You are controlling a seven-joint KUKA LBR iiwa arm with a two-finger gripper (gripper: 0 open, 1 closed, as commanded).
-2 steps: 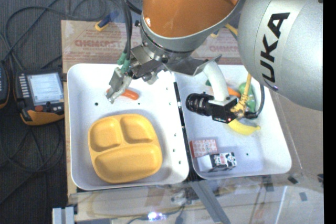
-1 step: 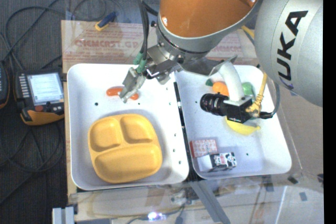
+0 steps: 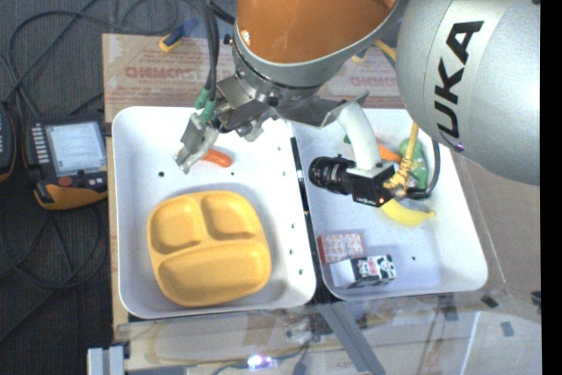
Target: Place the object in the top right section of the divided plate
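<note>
A yellow divided plate (image 3: 209, 247) lies in the left bin (image 3: 140, 189), toward its front. Its top right section (image 3: 233, 215) holds nothing. My gripper (image 3: 191, 152) hangs over the back of the left bin, fingers pointing down and left. An orange carrot-like object (image 3: 216, 159) lies on the bin floor just right of the fingertips, beyond the plate's far edge. I cannot tell whether the fingers touch or hold it.
The right bin (image 3: 457, 268) holds a yellow banana-shaped piece (image 3: 407, 214), a reddish packet (image 3: 341, 246), a small black-and-white box (image 3: 375, 269) and an orange bit (image 3: 386, 153) near green cable. The arm's big orange and grey body covers the upper middle and right.
</note>
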